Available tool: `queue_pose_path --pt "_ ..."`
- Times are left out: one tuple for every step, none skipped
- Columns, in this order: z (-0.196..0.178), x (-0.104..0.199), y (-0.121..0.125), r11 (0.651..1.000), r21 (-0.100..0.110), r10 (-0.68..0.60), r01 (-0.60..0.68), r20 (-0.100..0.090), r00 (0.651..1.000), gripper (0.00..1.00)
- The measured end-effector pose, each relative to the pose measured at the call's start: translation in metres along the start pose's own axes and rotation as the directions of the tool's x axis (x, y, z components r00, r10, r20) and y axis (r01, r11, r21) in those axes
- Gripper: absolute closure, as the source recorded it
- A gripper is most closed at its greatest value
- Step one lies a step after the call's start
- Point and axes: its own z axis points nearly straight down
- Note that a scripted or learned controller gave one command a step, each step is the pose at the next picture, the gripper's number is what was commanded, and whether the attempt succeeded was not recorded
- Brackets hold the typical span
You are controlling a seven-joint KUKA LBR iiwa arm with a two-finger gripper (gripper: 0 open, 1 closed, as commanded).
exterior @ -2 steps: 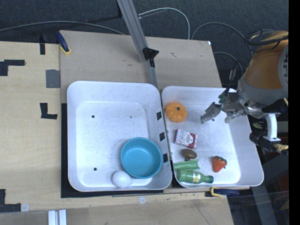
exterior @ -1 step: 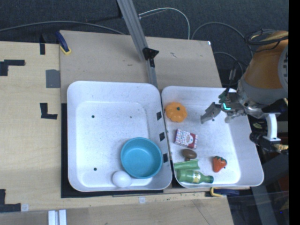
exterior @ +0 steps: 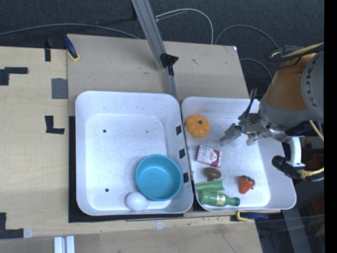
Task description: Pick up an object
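Reaching in from the right, the grey arm with its orange band holds the tool over the right bin, in the bare stretch right of the small orange pumpkin. Its fingers stand apart, with nothing between them, one finger pointing down and left toward the bin floor. The pumpkin sits near the bin's upper left corner. Below it lies a red and white packet, and just under that a small brown object. A green bottle lies on its side along the front wall, with a green piece just above it. A strawberry-like red toy rests to the right of the bottle, well apart from the tool. The left bin holds a blue bowl near its front right corner, and a white ball touches the bowl's lower left edge. Both bins sit side by side on the bench.
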Motion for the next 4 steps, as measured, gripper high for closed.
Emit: queue_pose_path --pt "0.061 -0.004 0.004 1.0 -0.005 0.002 -0.002 0.001 1.0 0.0" --pt "0.068 -0.004 0.009 1.0 -0.017 0.0 0.0 0.0 1.0 0.0" --pt "0.057 -0.004 0.009 1.0 -0.018 -0.002 0.002 0.0 1.0 1.0" --pt "-0.002 -0.004 0.002 1.0 -0.009 0.0 0.0 0.001 1.0 1.0"
